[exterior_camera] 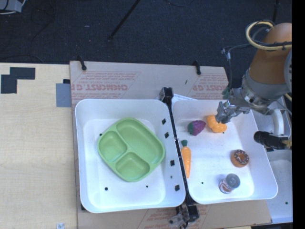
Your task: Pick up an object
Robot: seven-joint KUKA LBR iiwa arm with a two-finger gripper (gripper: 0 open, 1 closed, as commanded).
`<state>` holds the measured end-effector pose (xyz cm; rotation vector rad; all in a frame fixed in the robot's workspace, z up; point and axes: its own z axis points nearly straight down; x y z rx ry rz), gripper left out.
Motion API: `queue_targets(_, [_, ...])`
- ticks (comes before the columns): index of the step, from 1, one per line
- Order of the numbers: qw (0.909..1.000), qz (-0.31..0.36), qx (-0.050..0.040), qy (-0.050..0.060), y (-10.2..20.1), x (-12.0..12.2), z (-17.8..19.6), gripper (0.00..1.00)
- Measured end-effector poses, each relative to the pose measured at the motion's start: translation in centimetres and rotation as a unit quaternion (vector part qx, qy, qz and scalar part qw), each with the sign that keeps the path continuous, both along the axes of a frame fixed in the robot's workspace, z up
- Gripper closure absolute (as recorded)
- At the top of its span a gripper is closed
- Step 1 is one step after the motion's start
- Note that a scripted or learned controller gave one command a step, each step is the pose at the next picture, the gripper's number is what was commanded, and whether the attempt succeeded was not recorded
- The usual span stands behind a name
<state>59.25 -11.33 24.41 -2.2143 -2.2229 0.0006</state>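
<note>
Starting at the left, we see a pale wooden bench top with a few dark grey patches near its far edge, and beyond it a dark carpeted floor crossed by thin cables. A brown printed cardboard sheet lies under both bins. The left shallow white plastic bin holds a light green plastic divided plate with three compartments, lying flat and a little askew.

Across the black clips at the divider, the right shallow white plastic bin carries the candidates for picking: a small orange toy carrot with a green top close to the divider, a purple toy fruit with a green leaf, a yellow-orange toy piece, a brown ring-shaped toy doughnut, and a small round can with a grey lid near the front.

The two-finger gripper sits low over the far part of this bin, right at the yellow-orange piece. We cannot tell how the jaws stand, nor whether they have anything between them. We judge this to be the grasp stage. The next move calls for a firm closure and a straight lift, with care not to nudge the purple fruit just beside it.
</note>
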Motion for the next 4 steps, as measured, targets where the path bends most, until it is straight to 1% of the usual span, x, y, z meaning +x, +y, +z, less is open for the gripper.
queue_targets(3, [1.0000,0.000,-0.0002,0.001,15.6,-3.3,-3.5,1.00])
queue_targets(4, [1.0000,0.000,-0.0010,0.000,21.5,-4.2,-2.3,1.00])
